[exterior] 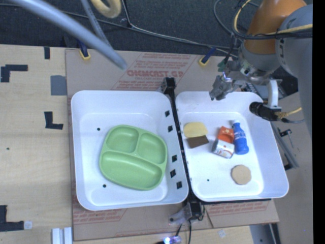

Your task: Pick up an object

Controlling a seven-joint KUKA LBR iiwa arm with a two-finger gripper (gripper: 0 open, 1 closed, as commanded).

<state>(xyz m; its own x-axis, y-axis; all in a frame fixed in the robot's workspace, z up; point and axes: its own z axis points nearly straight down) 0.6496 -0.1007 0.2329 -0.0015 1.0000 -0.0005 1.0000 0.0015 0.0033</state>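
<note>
In the right bin (pixel 264 187) lie a yellow and brown block (pixel 195 134), a red and white carton (pixel 224 141), a blue bottle (pixel 239 139) and a round tan cookie (pixel 241 175). My gripper (pixel 221 89) hangs over the bin's far edge, above and behind these objects, and touches none of them. Nothing shows between its fingers. A green divided plate (pixel 134 156) rests in the left bin (pixel 81 136).
A black hinge strip (pixel 174 136) runs between the two bins. Both bins sit on a cardboard sheet (pixel 152 70) with red print. A grey pole (pixel 61 19) crosses the upper left. Cables (pixel 228 14) loop behind the arm at the upper right.
</note>
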